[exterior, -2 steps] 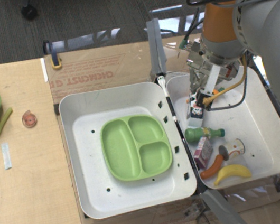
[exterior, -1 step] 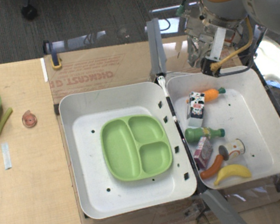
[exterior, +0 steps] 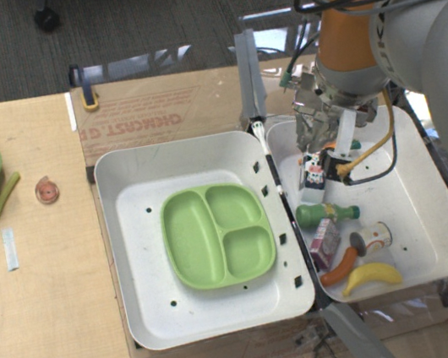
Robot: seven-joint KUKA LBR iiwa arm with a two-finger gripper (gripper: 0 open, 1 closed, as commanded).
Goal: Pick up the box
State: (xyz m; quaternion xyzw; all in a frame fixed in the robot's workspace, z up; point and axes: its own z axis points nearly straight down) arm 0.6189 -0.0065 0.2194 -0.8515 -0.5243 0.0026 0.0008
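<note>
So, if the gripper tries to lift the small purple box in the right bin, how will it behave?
The purple box looks like thin carton, so it is probably light and may dent if squeezed hard. It lies tilted against the green bottle and the carrot, so it may slide or drag them along. Its flat faces should not roll.

2 white bins (exterior: 122, 234), 1 green tray (exterior: 217, 235), 1 banana (exterior: 372, 276), 1 bottle (exterior: 326, 214).

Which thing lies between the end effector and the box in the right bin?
In the camera view, a green bottle lies between the end effector above and the box below.
</note>
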